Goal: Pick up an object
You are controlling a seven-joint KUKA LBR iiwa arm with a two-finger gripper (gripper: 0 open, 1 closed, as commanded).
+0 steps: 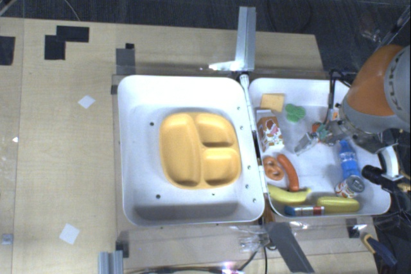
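The bench (58,157) is pale wood, with dark carpet beyond its far edge. It carries two shallow white bins side by side. The left bin (138,202) holds a yellow divided tray (198,149) with three compartments, lying flat at its centre. The right bin (379,202) holds the loose items. The arm (379,90), grey with an orange band, enters over the right bin's right edge; its gripper (307,143) sits low over the bin's middle, with nothing seen between the fingers; how far apart they stand cannot be made out.

Items in the right bin:
- two bananas (289,194) along the near edge, with a red marker (307,210) beside them
- blue bottle (349,160) near the right edge, a can (351,187) at its near end
- red-and-white packet (270,133) by the left wall
- sausage (290,172) and pretzel (273,168), touching
- yellow block (272,102) in the far left corner
- green piece (295,113) just beside it
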